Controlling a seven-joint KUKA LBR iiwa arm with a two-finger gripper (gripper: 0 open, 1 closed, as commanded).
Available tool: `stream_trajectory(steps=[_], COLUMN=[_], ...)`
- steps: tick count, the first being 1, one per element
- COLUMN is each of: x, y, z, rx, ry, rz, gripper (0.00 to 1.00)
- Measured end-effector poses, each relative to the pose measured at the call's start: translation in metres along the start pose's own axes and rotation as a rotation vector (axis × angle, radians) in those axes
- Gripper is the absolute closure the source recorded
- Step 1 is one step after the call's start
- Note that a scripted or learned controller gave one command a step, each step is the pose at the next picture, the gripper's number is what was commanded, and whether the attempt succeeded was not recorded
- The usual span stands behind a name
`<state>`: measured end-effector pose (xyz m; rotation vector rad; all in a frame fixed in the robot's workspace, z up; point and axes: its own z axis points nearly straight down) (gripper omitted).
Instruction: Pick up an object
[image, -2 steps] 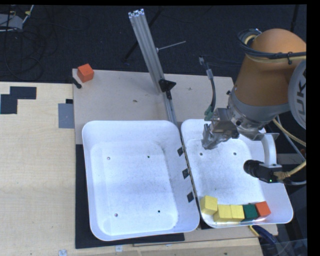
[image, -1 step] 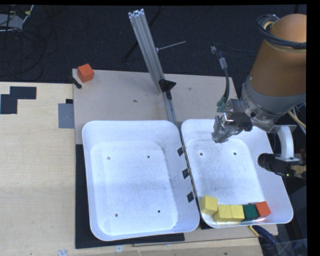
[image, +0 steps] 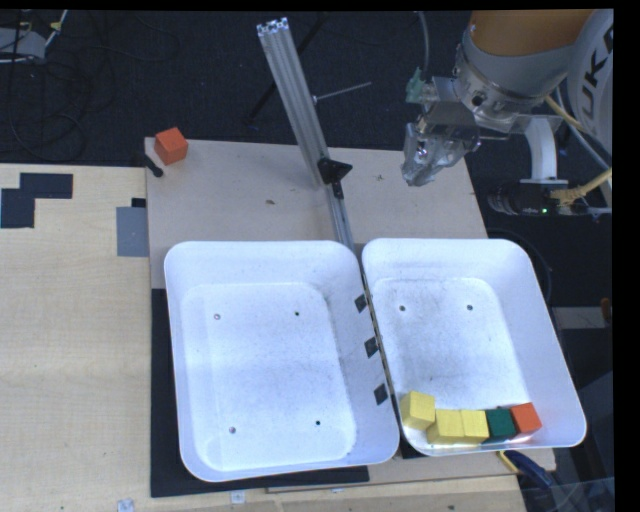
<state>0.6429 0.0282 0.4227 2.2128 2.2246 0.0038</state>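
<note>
While blocks (image: 470, 423) crowd right bin's (image: 540, 290) near edge | gripper (image: 425, 165) well apart

Matt plastic, pale wood and bare metal

Both white bins (image: 265, 262) look like smooth matt plastic, lightly speckled with grey. The bench (image: 70, 330) has a pale wood-grain surface. The slanted rail (image: 300, 110) is ribbed bare metal. The blocks (image: 470, 424) look smooth and matt. The gripper (image: 428, 165) is dull grey metal.
</note>
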Motion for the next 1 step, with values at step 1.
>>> stream_trajectory(steps=[1], x=[0.0035], y=[-0.0063], z=[0.0587], rx=[0.013], ry=[0.000], rz=[0.004], gripper=[1.00])
